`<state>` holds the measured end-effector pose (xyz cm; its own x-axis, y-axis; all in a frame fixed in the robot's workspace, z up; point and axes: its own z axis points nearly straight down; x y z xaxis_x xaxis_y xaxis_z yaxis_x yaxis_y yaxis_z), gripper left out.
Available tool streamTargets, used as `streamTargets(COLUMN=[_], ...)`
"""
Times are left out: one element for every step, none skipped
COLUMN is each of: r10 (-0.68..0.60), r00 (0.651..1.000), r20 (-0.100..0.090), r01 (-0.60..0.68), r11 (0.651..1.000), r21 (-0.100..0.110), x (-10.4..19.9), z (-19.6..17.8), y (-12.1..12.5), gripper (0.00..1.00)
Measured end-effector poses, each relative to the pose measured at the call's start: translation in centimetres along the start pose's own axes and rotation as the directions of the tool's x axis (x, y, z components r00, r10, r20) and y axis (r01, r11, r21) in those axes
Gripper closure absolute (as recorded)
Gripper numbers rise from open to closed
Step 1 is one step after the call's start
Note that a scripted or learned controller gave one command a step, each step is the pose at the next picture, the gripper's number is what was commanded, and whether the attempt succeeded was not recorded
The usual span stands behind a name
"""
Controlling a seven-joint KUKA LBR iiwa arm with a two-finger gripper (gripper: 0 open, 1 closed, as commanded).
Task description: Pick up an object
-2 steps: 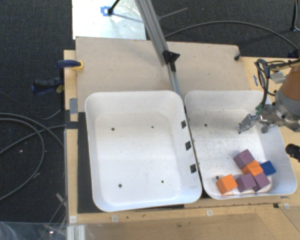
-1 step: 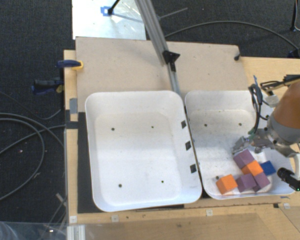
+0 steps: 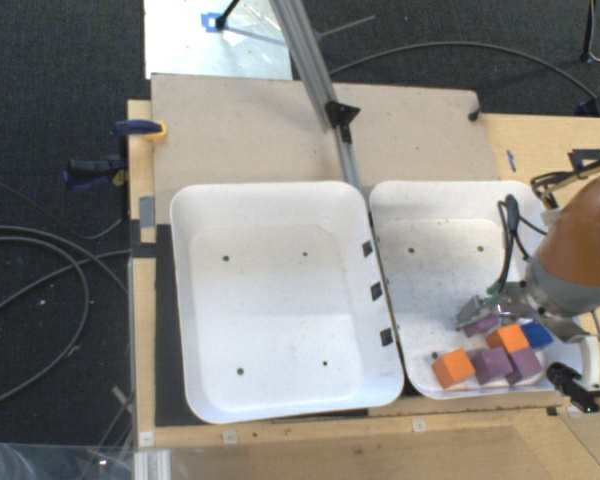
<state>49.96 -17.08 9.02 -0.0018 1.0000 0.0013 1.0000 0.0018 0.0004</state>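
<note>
Several small blocks lie bunched in the near right corner of the right bin (image 3: 430, 258): an orange block (image 3: 454, 367), a purple block (image 3: 493, 364), a second orange block (image 3: 511, 338), a blue block (image 3: 537, 334) and a mauve block (image 3: 526, 365). My gripper (image 3: 482, 316) reaches in from the right and hangs low over the bin floor just behind the blocks, beside the second orange block. Its metal fingers point left. Nothing shows held between them.
The left bin (image 3: 270, 298) lies beside the right one, with black clips along the shared rim (image 3: 376, 290). A slanted metal pole (image 3: 310, 58) crosses the back of the bench. The orange wrist band (image 3: 585, 238) and cables stand over the right bin's right edge.
</note>
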Motion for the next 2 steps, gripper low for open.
streamTargets(r10=[-0.001,-0.011], r00=[1.000,1.000], r20=[0.003,-0.001], r01=[0.001,0.011], r11=[1.000,1.000], r21=[-0.005,-0.008], x=[-0.2,7.2], z=[-1.1,-7.7], y=[0.2,1.1], gripper=[1.00,1.00])
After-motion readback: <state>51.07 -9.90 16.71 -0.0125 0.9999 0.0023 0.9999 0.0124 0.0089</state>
